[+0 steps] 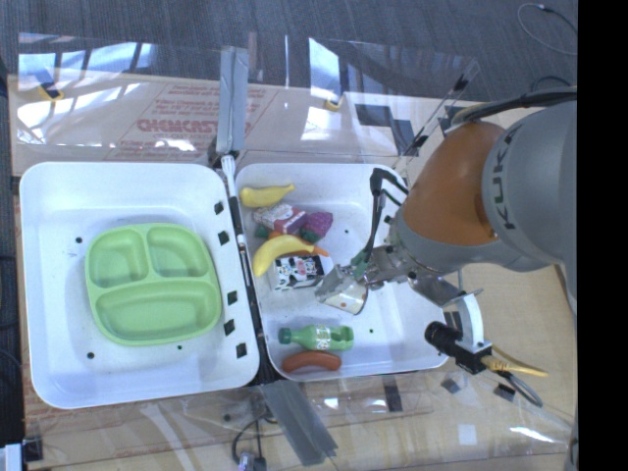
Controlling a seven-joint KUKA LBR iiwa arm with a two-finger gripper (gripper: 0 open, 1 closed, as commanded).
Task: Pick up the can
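Note:
In the right bin (pixel 417 359) a small black-and-white container (pixel 295 272) lies near the middle; it may be the can, though its shape is unclear. My gripper (pixel 343 292) hangs low over the bin floor just to the right of it, its silvery end tilted down and to the left. The grey arm with the orange band (pixel 446 199) reaches in from the right and hides the bin's right side. What sits under the gripper's tip is too blurred to tell.
The right bin also holds two bananas (pixel 266 195) (pixel 280 252), a red item (pixel 286 222), a purple item (pixel 316 226), a green bottle (pixel 316 338) and a sausage (pixel 312 362) near the front wall. A green divided plate (pixel 151 283) sits in the left bin (pixel 44 263).

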